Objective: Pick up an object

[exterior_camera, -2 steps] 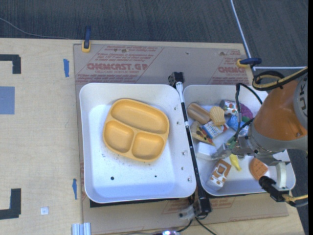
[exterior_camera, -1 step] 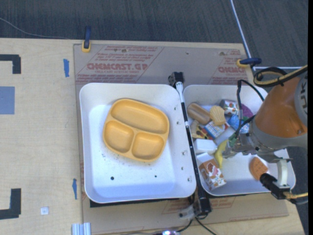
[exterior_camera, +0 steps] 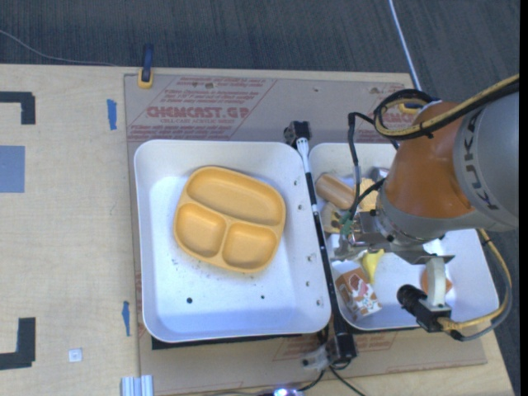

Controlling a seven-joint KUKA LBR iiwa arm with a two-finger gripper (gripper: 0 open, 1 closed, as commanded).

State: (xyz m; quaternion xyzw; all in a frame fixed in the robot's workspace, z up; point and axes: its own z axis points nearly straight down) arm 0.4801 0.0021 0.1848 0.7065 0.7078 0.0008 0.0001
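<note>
Hard to tell whether the gripper (exterior_camera: pixel 356 236) is open or shut, tucked under the orange arm (exterior_camera: pixel 425 180). Sits low in the right bin (exterior_camera: pixel 487 258), just right of the yellow plate (exterior_camera: pixel 229 218). Also right of that plate, packed close: a brown bun (exterior_camera: pixel 334 190), a yellow toy (exterior_camera: pixel 373 264), a red-and-white packet (exterior_camera: pixel 358 293). Could pinch two at once, or push one away and grab nothing. Could bump the bin wall nearest the plate.
</note>
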